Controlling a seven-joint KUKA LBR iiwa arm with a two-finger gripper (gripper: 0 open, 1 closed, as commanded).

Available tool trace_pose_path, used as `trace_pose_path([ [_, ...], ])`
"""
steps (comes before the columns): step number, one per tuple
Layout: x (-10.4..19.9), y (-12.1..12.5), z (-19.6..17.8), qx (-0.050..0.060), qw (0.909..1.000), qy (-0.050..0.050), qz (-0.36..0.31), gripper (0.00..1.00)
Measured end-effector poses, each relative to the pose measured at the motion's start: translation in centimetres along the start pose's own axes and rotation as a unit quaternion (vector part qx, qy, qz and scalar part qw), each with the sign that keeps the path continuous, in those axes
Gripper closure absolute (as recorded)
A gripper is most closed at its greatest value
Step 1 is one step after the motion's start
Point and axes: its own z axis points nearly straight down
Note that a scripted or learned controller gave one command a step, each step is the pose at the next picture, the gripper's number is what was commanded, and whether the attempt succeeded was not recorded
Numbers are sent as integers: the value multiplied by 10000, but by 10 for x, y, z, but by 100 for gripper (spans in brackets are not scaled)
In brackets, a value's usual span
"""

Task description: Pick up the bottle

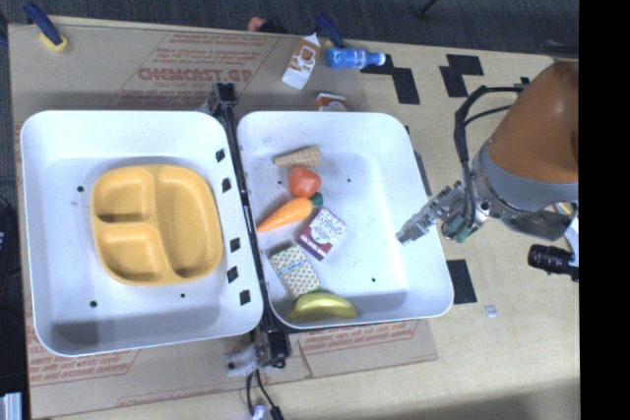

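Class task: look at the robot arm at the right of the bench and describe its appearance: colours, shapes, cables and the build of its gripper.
The arm is a thick rounded body, orange on top with a grey ring beneath. Thin black cables loop along its left side. A small gripper of grey metal juts from it, with greenish parts at its base. A black cylindrical part sticks out below the arm.
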Motion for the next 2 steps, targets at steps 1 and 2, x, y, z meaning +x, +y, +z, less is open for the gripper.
trace_pose_path([
  [1,0,-1,0,1,9999,5,-169,100],
  [2,0,-1,-4,-7,9990,-19,457,100],
])
